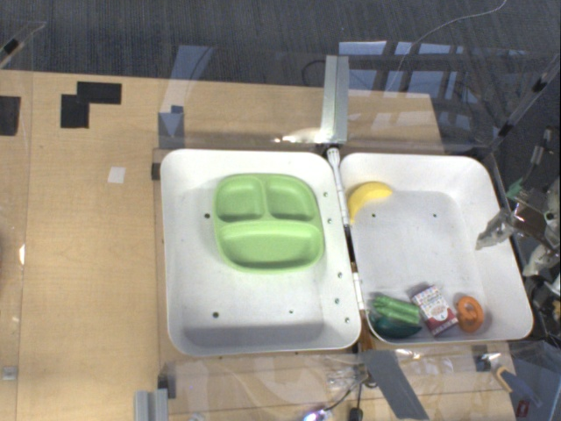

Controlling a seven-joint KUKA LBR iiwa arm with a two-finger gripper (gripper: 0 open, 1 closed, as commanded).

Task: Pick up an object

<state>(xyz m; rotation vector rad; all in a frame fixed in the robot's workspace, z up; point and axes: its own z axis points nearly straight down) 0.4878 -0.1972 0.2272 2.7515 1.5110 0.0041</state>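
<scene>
**Choosing a clean first pick from the right bin**

The things I can take all lie in the right bin (438, 235). A yellow fruit (369, 197), probably a lemon or banana, sits at the far left corner, touching the wall that divides the two bins. Along the near wall there is a row: a green vegetable (394, 315) at the near left corner, a small red and white box (435, 310) just beside it, and an orange ball (470, 313) right of the box, close to touching it.

My end effector (501, 226) hangs at the right rim of that bin, apart from every object. I cannot tell how it stands from this angle, and nothing is visibly in it.

I judge the yellow fruit the better target. It stands alone, well apart from the near row, so I risk knocking nothing else. The wall behind it is the catch: I should come down from above with the closing line running along the wall, not across it. The near row is crowded; a descent there could nudge a neighbour or clip the near wall.

The left bin (188, 235) holds a green divided plate (267, 222), wide and flat, a poor choice for a pinch. Both bins rest on the wooden surface (79, 261).
</scene>
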